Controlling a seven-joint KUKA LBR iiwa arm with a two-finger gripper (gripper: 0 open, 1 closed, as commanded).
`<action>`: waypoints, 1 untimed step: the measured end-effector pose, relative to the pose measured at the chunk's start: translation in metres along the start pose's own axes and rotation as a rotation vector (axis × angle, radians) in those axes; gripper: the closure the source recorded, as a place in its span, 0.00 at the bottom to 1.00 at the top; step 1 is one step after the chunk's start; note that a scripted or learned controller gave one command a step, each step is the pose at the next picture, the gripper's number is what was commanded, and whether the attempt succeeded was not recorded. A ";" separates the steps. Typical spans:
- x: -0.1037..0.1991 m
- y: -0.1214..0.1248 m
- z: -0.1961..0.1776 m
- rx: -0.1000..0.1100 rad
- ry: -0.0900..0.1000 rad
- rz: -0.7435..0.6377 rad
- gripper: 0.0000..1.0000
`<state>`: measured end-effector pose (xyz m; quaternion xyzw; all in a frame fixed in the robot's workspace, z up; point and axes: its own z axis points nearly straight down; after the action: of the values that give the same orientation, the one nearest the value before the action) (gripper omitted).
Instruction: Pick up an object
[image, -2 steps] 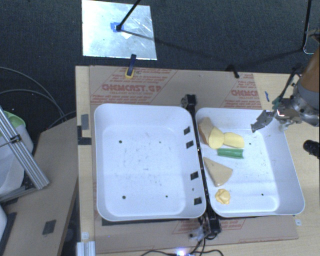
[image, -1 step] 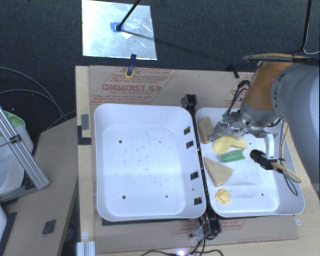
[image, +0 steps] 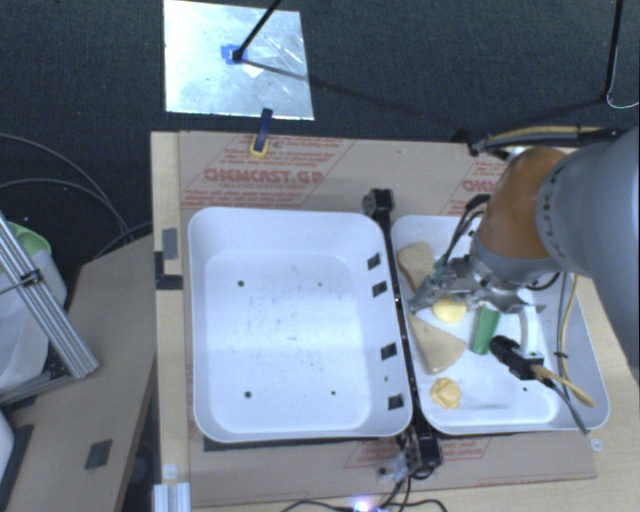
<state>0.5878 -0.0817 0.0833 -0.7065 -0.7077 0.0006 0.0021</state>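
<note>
While the arm (image: 560, 215) reaches in from the right, its gripper (image: 437, 292) hangs low over the left half of the right bin (image: 492, 402). Whether the gripper is apart or together I cannot tell, as the wrist covers it from above. No object is seen held.

Just beside the gripper, on its near-right side, lies a yellow ball (image: 450, 311), the likeliest pick. A green cylinder (image: 485, 330) lies just right of the ball, a pale wedge (image: 440, 347) just nearer, and a tan wedge (image: 415, 262) farther back. A yellow lump (image: 445, 392) sits near the front wall.

The ball looks small, light and smooth, perhaps slightly soft. Being round, it would likely roll or squirt out of an off-centre pinch, so it is best taken squarely across its middle, clear of the cylinder and the pale wedge.

The left bin (image: 290, 330) holds nothing to take.
</note>
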 end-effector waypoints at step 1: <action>-0.001 0.005 -0.015 -0.015 -0.002 -0.001 1.00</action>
<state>0.5934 -0.0830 0.0985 -0.7063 -0.7079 -0.0039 -0.0037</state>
